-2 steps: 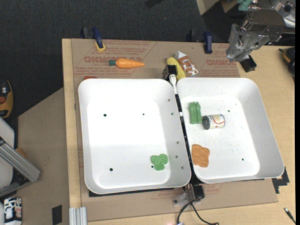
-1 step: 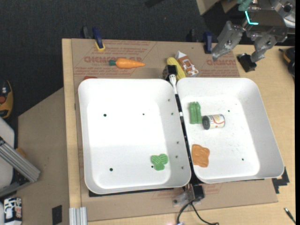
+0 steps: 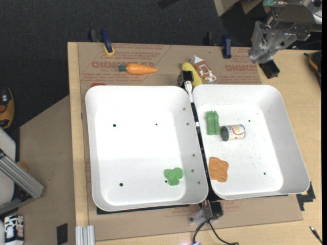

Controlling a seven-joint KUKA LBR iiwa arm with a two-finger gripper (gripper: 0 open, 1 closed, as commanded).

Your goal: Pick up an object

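Claw point(image 3: 263, 52) | upper right, beyond right bin point(image 3: 286, 116) | touches nothing | opening: cannot tell

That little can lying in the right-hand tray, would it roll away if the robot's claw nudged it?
Probably. The can lies on its side on the smooth bin floor, so a sideways nudge would likely roll it. The green block beside it might stop it. Its round wall may slip between fingers.

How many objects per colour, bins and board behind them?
Green: 2, broccoli-like piece in left bin, block in right bin
Orange: 2, carrot, flat piece
Yellow: 1, corn
White and orange: 1, can
Brown and white: 1, packet
Total: 7
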